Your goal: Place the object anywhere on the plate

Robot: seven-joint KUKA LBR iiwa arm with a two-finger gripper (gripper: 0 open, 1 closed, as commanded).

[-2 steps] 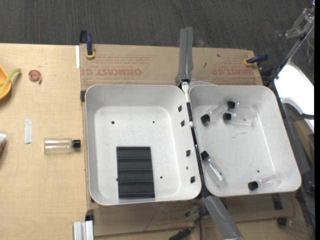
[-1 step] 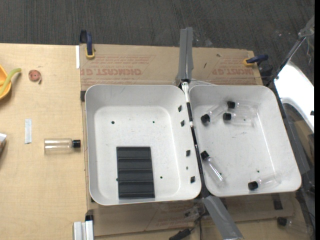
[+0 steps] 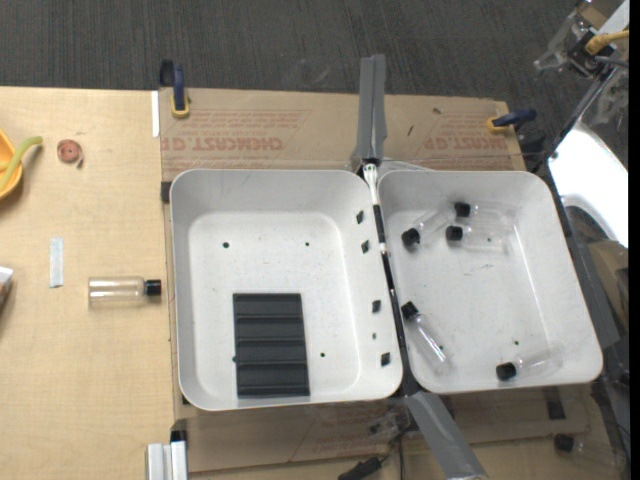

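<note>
A black ribbed plate [image 3: 270, 345] lies flat near the front of the left bin [image 3: 196, 200]. In the right bin [image 3: 566, 268] lie several clear vials with black caps. Three are grouped at the back, one of them a vial [image 3: 424, 231] nearest the divider. Another vial [image 3: 421, 331] lies near the divider at mid-depth. One more vial [image 3: 524, 366] rests in the front right corner. All lie loose on the bin floor, apart from the plate.
A clear vial [image 3: 122, 288] lies on the wooden bench left of the bins, beside a white strip [image 3: 56, 263], a small reddish disc [image 3: 68, 150] and a yellow object [image 3: 10, 163]. Clamps [image 3: 175, 90] hold the cardboard behind the bins. A grey bar [image 3: 372, 108] rises between them.
</note>
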